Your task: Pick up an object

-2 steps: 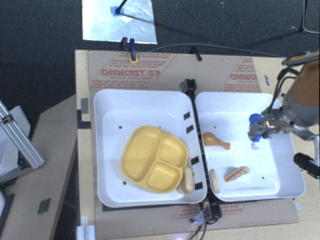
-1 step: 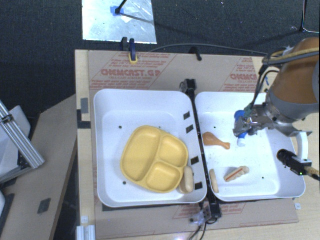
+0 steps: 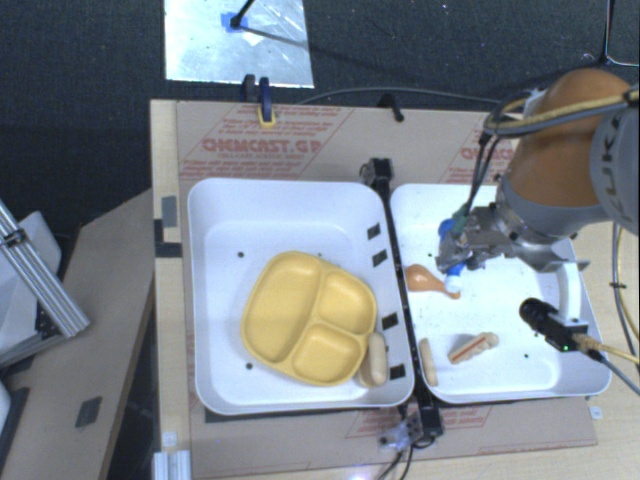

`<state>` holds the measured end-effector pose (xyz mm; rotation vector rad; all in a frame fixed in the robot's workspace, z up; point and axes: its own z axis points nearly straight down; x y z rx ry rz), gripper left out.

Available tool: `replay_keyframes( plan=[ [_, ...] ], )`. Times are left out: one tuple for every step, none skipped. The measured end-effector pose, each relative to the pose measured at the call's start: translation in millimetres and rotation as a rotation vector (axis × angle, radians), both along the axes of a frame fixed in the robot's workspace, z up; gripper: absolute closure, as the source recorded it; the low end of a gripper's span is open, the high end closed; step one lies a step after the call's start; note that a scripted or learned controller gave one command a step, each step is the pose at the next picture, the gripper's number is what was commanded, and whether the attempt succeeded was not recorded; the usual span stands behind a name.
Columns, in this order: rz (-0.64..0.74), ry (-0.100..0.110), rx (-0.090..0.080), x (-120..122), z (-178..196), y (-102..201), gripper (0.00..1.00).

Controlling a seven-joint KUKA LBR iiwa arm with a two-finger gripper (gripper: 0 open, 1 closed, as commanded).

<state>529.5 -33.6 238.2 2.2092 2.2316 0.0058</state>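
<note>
My gripper [image 3: 456,258] hangs low over the upper left part of the right bin [image 3: 520,380]. Just below and left of it an orange drumstick-shaped toy [image 3: 424,279] lies on the bin floor, its thin end pointing toward the gripper and very close to it or touching. A tan hot-dog-shaped piece [image 3: 472,347] lies lower in the same bin. A small beige piece [image 3: 428,361] rests against that bin's left wall. The arm's grey wrist and orange band cover the bin's upper right corner.
The left bin [image 3: 225,223] holds a yellow divided plate [image 3: 308,318] and a beige bread-like piece [image 3: 375,359] at its lower right corner. A black divider with clips [image 3: 395,298] runs between the bins. Cardboard lies under both bins.
</note>
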Motion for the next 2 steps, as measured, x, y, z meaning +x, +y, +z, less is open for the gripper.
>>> replay_keyframes(
  plan=[
    [-0.001,0.000,0.000,1,0,44,1.00],
    [0.001,0.002,0.001,-3,5,102,1.00]
  ],
)
